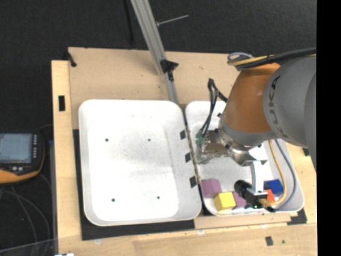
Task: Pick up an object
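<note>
Over right bin [296, 196], arm [266, 108] is positioned low, wrist covering bin's upper half. Jaws' state cannot be told. Objects clustered at bin's near end: purple block [211, 186], yellow block [225, 200] just beside it, blue block [273, 187] further right. Step judged: approach, nothing grasped yet. Next move: descent to be aligned over one block.

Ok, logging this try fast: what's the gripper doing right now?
Gripper: low over the right bin; open or shut cannot be told.
</note>
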